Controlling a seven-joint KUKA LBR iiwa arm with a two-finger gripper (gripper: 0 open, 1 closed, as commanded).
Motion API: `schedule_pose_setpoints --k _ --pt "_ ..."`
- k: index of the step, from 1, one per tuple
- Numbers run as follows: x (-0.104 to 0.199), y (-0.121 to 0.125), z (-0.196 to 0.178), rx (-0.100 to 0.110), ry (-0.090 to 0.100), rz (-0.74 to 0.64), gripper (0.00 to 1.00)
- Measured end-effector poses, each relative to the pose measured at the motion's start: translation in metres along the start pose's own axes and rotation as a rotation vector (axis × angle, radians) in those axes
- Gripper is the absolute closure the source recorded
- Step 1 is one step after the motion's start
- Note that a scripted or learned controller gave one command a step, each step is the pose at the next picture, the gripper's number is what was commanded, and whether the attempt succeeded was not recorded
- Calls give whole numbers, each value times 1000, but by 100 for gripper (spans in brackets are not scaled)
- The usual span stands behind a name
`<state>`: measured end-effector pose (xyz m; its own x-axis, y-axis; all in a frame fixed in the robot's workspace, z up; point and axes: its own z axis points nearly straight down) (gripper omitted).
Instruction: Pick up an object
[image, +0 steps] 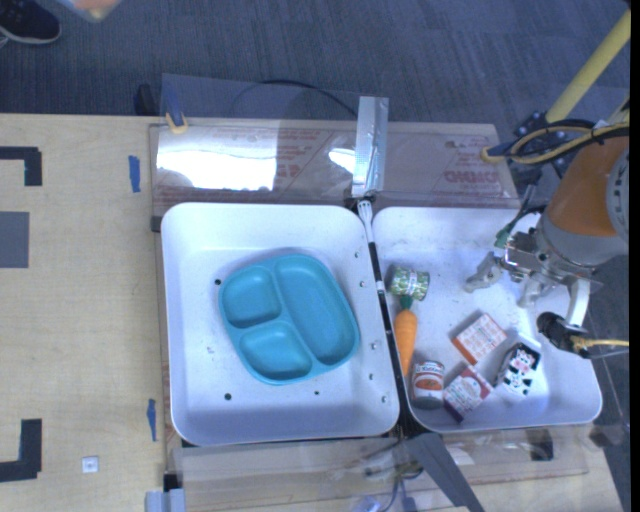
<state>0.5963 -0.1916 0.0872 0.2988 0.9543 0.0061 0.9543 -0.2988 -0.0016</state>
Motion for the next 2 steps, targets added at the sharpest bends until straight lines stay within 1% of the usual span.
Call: schedule_pose_setpoints --k 1,2 --pt "-22 -68 -2 -3 6 112 0" --pt "-6 -36 1 -5 -3 183 0"
